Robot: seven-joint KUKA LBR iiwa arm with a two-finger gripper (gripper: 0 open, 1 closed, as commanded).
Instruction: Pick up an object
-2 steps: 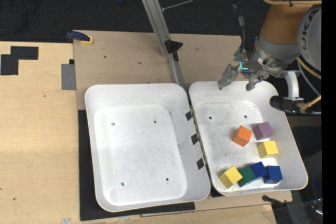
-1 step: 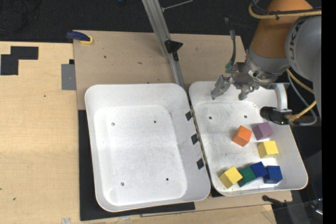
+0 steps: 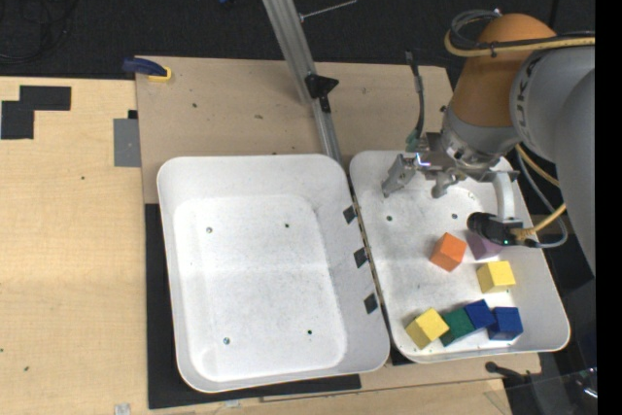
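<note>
The claw (image 3: 418, 178) hung spread above bare bin floor; dropping squarely over the orange block (image 3: 448, 251), at its five o'clock, seemed wisest.

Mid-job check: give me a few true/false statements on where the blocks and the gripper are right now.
1. The orange block lies in the right bin. True.
2. The gripper is holding the orange block. False: the gripper sits near the right bin's far end, apart from the block, with nothing between its fingers.
3. Two yellow blocks lie in the left bin. False: both yellow blocks are in the right bin.
4. A green block lies between a yellow block and a blue block along the right bin's near edge. True.
5. The arm reaches over the right bin. True.
</note>
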